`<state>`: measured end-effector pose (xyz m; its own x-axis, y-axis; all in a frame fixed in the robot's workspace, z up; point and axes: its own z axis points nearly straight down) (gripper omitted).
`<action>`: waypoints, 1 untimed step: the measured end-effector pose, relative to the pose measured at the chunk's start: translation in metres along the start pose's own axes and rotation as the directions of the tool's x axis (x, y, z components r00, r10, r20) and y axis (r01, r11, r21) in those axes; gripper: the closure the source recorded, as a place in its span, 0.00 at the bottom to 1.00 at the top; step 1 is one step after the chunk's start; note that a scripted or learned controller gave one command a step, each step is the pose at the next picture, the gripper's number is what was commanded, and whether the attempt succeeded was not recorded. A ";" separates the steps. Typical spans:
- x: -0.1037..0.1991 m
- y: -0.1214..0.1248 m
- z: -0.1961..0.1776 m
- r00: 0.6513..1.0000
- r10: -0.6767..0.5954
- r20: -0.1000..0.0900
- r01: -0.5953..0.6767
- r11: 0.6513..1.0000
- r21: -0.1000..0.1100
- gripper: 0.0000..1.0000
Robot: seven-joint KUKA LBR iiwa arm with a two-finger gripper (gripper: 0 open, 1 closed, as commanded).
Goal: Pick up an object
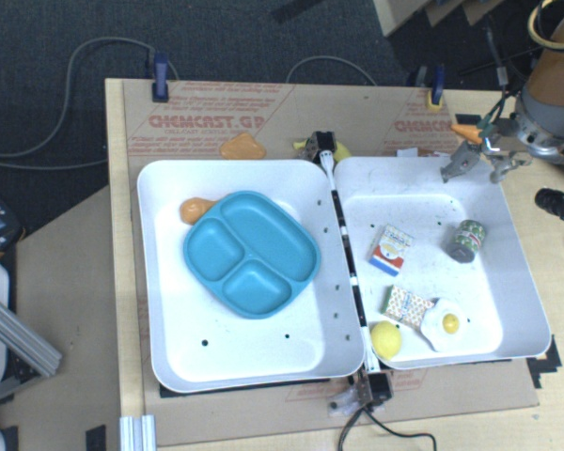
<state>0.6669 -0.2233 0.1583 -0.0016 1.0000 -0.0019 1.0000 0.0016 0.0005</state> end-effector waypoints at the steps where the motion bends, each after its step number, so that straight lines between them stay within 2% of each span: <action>1: 0.000 0.000 -0.006 1.000 0.000 0.000 0.000 1.000 -0.002 0.00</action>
<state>0.6672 -0.2235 0.1640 -0.0014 1.0000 -0.0023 1.0000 0.0014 0.0029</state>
